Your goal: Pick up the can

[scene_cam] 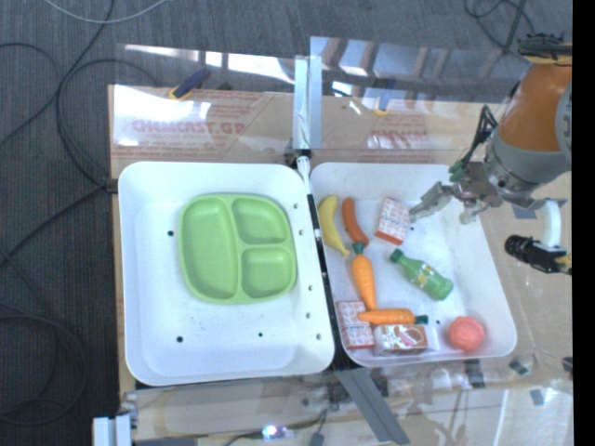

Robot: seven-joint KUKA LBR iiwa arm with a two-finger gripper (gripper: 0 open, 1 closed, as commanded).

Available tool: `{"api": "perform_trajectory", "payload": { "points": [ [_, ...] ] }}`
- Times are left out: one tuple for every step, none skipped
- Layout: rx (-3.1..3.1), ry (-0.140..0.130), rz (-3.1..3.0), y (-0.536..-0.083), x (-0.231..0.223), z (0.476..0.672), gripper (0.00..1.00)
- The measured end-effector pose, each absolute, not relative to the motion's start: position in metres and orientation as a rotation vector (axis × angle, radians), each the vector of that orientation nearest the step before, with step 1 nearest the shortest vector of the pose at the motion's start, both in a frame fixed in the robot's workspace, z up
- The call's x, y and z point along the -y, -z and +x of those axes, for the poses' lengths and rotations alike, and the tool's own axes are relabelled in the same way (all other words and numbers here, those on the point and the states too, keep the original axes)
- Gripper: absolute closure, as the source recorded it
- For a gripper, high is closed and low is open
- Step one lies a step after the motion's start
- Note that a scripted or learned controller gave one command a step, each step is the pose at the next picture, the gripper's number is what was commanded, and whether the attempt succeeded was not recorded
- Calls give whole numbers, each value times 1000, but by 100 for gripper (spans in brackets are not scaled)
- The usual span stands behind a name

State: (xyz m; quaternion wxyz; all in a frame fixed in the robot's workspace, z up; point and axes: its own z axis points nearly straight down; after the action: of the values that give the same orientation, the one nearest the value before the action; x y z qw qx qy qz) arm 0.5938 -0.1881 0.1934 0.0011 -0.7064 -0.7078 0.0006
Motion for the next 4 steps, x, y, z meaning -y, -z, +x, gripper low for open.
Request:
{"api": "perform_trajectory", "payload": {
  "points": [
    [2003, 7, -2431, -90, 157, 561, 0],
    [2302, 1, -2154, -89, 159, 630, 0],
    [2155, 7, -2294, -89, 167, 643, 0],
    [2158, 3, -2298, -99, 169, 643, 100]
  ]
}}
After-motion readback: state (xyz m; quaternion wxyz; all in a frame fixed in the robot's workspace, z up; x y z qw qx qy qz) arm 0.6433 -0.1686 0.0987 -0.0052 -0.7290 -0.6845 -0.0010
